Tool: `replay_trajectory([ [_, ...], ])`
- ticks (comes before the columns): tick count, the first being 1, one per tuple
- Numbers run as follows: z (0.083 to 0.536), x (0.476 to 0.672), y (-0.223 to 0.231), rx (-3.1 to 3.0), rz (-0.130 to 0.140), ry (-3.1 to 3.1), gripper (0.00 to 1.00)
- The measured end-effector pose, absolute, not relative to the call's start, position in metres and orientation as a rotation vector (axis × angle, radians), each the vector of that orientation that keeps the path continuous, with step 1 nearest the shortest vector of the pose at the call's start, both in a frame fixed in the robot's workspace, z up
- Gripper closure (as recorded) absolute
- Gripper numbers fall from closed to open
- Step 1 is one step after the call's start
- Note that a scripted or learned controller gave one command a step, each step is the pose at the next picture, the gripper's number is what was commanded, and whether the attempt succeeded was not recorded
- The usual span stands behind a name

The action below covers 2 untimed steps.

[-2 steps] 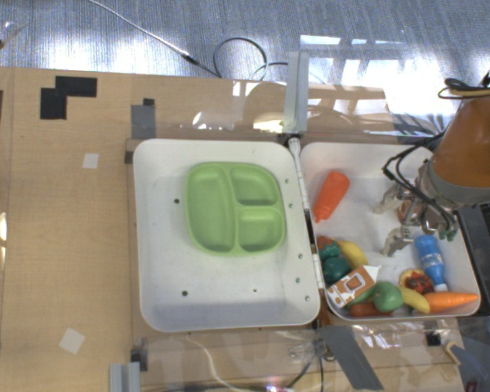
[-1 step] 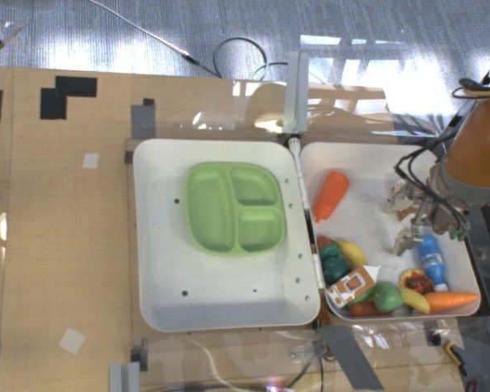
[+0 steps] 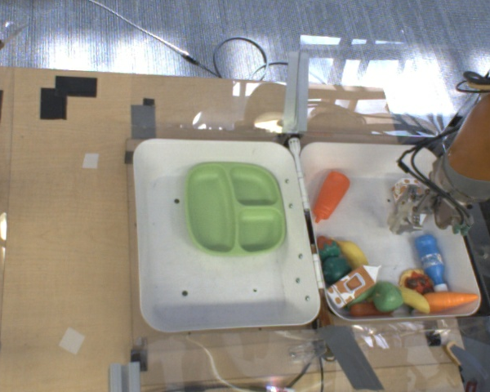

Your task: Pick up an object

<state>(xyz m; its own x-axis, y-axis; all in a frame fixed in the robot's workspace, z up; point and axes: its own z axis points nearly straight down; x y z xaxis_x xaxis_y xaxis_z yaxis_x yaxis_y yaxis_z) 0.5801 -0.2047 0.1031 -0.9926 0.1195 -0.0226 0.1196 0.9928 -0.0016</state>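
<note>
The grey arm's pincer (image 3: 415,211), its opening impossible to tell, hovers at the right white bin's (image 3: 367,166) right edge, just above a blue plastic bottle (image 3: 430,260), with an orange toy carrot (image 3: 330,194) near the bin's left wall.

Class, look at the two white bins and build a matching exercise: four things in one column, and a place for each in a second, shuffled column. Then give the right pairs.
Things:
1. green divided plate
2. orange carrot-shaped toy
3. blue bottle
4. hand

Places:
A. right bin, upper left part, near the divider
B. above the right bin, towards its right side
C. middle of the left bin
D. right bin, right side, just below the hand

Pairs: 1-C, 2-A, 3-D, 4-B
</note>
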Motion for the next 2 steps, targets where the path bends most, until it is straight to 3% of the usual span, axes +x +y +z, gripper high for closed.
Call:
replay_trajectory([
  [1, 0.103, 0.580, -0.205, 0.187, -0.004, 3.115, 0.00],
  [2, 0.089, 0.577, -0.201, 0.322, -0.001, 3.113, 0.00],
])
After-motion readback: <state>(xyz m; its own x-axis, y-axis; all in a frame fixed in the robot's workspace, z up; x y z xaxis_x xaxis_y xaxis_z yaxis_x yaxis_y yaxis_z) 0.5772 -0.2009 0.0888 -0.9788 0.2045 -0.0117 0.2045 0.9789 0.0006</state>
